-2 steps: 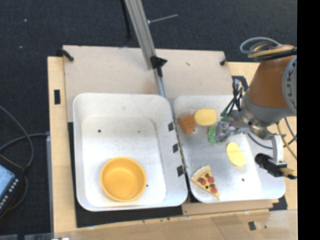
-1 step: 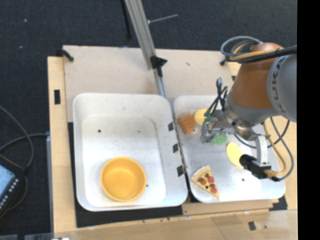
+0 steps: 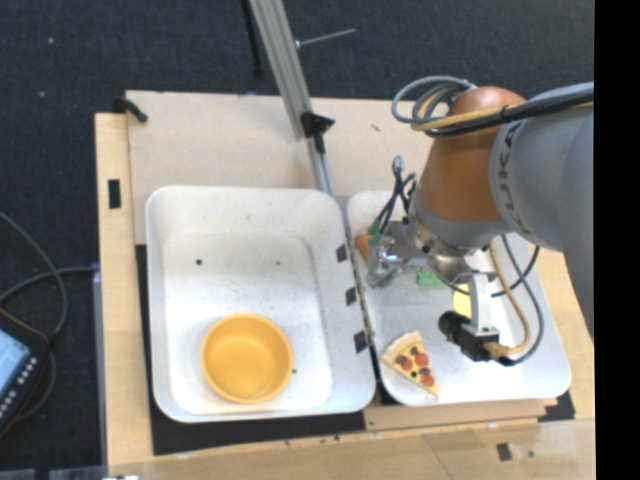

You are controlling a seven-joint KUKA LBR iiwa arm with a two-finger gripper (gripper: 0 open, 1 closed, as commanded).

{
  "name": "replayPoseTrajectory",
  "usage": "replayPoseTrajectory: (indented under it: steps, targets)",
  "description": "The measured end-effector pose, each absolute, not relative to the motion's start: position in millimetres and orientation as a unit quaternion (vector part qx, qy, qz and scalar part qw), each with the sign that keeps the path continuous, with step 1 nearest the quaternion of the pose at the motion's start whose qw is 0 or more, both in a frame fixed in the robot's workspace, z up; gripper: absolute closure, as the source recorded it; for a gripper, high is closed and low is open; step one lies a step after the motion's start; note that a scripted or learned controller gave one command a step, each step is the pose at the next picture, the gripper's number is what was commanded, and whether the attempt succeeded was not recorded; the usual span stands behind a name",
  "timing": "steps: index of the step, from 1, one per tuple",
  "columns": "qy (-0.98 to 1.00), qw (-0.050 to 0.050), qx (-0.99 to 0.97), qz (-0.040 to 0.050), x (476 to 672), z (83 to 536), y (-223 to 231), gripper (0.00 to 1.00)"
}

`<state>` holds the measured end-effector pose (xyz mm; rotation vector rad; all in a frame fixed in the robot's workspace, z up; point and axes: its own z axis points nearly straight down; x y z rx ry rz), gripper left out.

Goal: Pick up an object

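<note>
Fingers (image 3: 383, 260) low at the right bin's (image 3: 545, 363) left wall; whether wide, narrow or gripping, cannot tell. Pizza slice (image 3: 411, 361) below them in the same bin. Green piece (image 3: 430, 278) just right of them. Yellow bowl (image 3: 247, 357) well off, lower left, in the left bin (image 3: 240, 228).

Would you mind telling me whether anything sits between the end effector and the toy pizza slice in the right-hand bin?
Nothing visible does. The end effector hangs over the right bin near the divider, and the toy pizza slice lies below it in the view, with bare white floor between.
</note>
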<state>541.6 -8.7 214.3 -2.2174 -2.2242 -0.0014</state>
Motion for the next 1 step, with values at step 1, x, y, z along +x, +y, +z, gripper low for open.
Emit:
replayPoseTrajectory:
  steps: [1]
  targets:
    - [-0.71, 0.0, -0.704, -0.0019, 542.7, 231.3, 48.5, 1.0]
